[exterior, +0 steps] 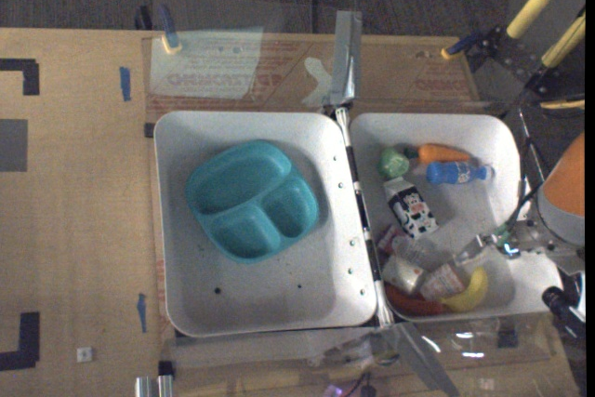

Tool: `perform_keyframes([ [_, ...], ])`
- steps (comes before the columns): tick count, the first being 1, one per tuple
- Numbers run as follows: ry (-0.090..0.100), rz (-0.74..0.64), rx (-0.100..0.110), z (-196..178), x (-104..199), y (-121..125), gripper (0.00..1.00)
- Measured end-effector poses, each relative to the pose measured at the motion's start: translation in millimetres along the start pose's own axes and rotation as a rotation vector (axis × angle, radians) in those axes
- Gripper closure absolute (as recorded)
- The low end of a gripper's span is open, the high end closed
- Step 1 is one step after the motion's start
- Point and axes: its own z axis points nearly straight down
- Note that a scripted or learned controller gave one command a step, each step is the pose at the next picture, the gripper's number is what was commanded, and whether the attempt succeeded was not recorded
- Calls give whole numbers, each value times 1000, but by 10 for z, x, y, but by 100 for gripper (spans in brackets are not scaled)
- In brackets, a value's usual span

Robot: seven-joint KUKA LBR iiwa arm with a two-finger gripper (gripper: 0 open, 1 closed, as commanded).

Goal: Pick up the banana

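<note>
The banana (470, 290) lies at the near edge of the right bin (507, 137), curved, touching a red item (409, 300) and crowded by a clear bottle (437, 279). Judged light, firm-skinned but bruisable, smooth and apt to roll; best taken across its mid-body, short axis between the pads. The gripper (490, 244) hangs just above it and holds nothing visible; whether apart or together cannot be told.

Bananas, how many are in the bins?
1. The banana lies at the near edge of the right bin, beside a pile of small things, close to the gripper. More could be hidden under the pile.
</note>
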Motion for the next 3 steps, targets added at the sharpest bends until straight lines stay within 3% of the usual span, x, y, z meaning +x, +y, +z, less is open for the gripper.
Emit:
perform_keyframes([
  [1,-11,3,-8,-111,-38,14,100],
  [2,-10,3,-8,-109,-34,14,0],
  [3,-7,-274,-3,-4,191,27,0],
])
